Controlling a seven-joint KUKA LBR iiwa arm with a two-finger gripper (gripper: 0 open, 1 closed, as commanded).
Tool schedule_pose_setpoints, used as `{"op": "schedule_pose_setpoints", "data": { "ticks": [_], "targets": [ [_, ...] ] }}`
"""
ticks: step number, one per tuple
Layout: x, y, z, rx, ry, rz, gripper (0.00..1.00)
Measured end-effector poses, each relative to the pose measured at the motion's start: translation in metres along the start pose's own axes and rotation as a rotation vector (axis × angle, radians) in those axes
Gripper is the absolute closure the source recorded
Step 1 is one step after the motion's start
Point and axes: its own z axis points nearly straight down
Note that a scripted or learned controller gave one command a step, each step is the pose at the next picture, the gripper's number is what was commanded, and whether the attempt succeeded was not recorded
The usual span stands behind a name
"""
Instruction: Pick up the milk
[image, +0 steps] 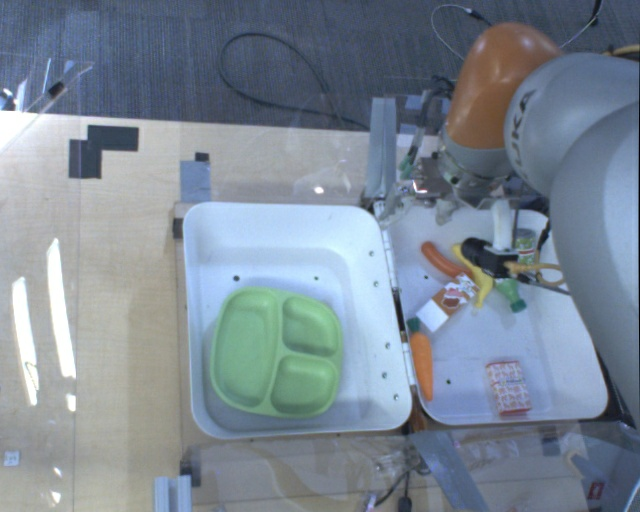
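Wooden bench (110, 300) | milk (448, 303) in right bin (560, 400) | label unreadable

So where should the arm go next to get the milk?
Probably shift the gripper toward the camera, over the small white-and-brown carton, likely the milk. The gripper hangs at the right bin's far edge, while the carton lies mid-bin.

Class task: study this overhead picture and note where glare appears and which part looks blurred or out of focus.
Camera view: bright glare streaks on the bench at left, a small highlight near the left bin's far rim; the arm, closest to the lens, looks soft and blurred; bin contents fairly sharp.
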Motion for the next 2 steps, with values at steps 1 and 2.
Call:
{"op": "schedule_pose_setpoints", "data": {
  "ticks": [1,2],
  "targets": [
    [-0.077,-0.053,0.056,0.005,-0.001,0.047,0.00],
    [-0.084,-0.109,0.091,-0.021,-0.006,-0.082,0.00]
  ]
}}
